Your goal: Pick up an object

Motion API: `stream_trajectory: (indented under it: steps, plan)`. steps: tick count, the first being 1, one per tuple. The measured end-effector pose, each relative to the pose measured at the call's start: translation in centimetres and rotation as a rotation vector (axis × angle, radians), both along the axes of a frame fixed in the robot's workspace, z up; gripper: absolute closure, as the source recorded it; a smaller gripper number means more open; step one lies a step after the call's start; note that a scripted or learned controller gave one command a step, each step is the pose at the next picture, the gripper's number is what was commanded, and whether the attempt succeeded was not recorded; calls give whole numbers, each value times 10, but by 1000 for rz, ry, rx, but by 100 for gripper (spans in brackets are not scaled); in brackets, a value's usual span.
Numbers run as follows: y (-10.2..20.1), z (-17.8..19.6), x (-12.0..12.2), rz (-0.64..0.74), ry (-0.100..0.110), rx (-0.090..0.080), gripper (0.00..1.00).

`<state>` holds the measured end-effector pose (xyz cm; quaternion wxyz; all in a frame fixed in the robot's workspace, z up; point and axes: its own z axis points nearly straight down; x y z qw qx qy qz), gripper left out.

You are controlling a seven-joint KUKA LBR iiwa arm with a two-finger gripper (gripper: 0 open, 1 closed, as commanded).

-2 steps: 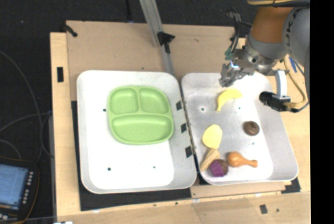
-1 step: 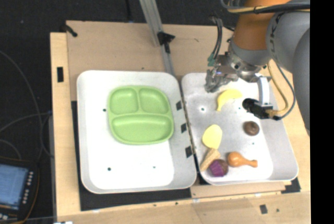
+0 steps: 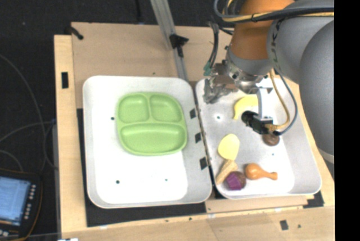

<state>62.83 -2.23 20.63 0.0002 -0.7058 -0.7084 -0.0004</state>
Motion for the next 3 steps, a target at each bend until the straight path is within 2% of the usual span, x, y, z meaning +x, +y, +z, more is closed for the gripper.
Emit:
stream_trajectory:
  steps: [1, 2, 3]
  plan:
    - [52, -2, -19, 3, 1, 1, 100]
    - [91, 11, -35, 3, 0, 1, 100]
    - [88, 10, -35, -2, 0, 0, 0]
